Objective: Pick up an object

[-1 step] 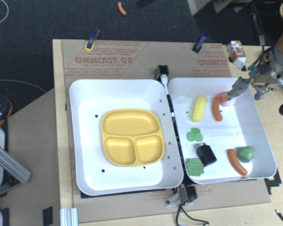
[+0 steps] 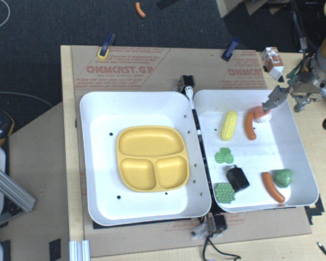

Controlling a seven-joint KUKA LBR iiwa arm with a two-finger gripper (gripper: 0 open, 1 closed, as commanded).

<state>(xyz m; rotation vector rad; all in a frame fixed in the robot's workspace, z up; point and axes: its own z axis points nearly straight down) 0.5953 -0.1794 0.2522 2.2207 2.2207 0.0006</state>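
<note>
1. The gripper [image 2: 269,106] enters from the right edge of the camera view, reaching leftward and down at a slant over the upper right corner of the right bin [image 2: 293,145].
2. Its grey metal body sits near the frame's right side, above the bin's far rim; a long slim finger runs from there down to the left.
3. The tip of that finger ends right at the upper end of a curved orange-red sausage [image 2: 251,124], which lies on the bin floor in its upper half. Whether the tip touches the sausage cannot be told.
4. How far apart the fingers are cannot be told, nor can anything be seen between them.
5. Just left of that sausage lies a yellow corn cob [image 2: 229,125], roughly upright in the picture.
6. Lower in the same bin: a small green leafy piece [image 2: 224,156], a black block [image 2: 237,178], a green dotted piece [image 2: 224,192], a second sausage [image 2: 273,186] and a green pepper-like piece [image 2: 283,176] touching it.
7. The left bin [image 2: 98,145] holds a yellow divided tray [image 2: 152,157] with three compartments.
8. Both bins rest side by side on the counter [image 2: 152,69].
</note>
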